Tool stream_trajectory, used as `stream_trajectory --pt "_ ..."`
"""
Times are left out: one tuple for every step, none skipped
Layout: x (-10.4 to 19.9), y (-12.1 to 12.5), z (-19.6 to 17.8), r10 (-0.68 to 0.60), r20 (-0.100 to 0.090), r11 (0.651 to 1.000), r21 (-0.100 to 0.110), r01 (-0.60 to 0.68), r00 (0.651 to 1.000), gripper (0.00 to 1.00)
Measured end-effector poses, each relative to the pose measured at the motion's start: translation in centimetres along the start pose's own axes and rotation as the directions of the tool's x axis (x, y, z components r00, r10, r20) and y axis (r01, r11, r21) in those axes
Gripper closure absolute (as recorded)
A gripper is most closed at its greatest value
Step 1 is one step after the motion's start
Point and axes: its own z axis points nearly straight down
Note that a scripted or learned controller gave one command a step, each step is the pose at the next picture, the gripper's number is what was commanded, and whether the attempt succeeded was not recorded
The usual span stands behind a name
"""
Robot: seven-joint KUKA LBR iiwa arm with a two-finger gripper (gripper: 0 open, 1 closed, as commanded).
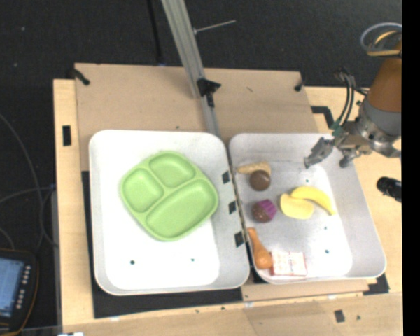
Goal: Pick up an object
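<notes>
The right bin [350, 243] holds a yellow banana [316, 198] beside a yellow chunk [294, 208], a brown ball [260, 180] under a tan piece [254, 168], a purple item [264, 211], an orange carrot [260, 249] and a small white and red box [289, 263]. My gripper [329, 157] hangs over the bin's far right corner, above and behind the banana. It is open, with nothing between its fingers.
A green divided plate [169, 194] lies in the left bin [112, 257]. A metal pole [185, 40] slants up from the gap between the bins at the back. A tablet [7, 285] sits off the bench at lower left.
</notes>
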Motion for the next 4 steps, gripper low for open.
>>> stream_trajectory --pt "0.2 -0.5 6.2 0.005 -0.001 1.000 0.003 -0.005 1.000 0.00" --pt "0.1 -0.5 9.8 0.005 0.000 1.000 0.000 -0.005 1.000 0.00" --pt "0.0 -0.3 8.4 0.005 0.002 1.000 -0.007 -0.005 1.000 1.00" --pt "0.1 0.0 3.9 0.003 0.001 1.000 -0.008 -0.003 1.000 1.00"
